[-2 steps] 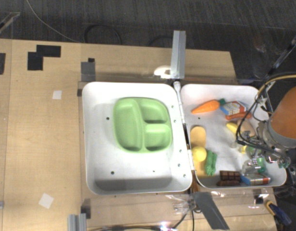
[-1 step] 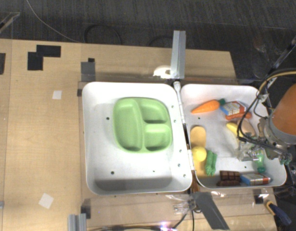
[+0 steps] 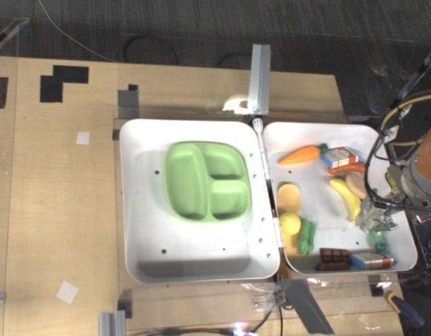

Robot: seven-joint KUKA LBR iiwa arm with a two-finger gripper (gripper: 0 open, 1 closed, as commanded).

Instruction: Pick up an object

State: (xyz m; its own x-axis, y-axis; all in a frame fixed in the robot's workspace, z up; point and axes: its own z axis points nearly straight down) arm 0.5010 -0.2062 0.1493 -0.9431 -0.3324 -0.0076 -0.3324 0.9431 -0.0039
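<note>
Chocolate bar (image 3: 335,258) and small blue-orange box (image 3: 371,260) sit at right bin's (image 3: 320,191) near wall, just below-left of the hand (image 3: 375,219). Hand low over bin, banana (image 3: 345,197) just left; finger state can't be made out. Green item (image 3: 378,241) directly beneath.

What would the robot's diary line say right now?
gripper: low at right bin's right side, beside banana | nothing seen held | green tray: left bin
</note>
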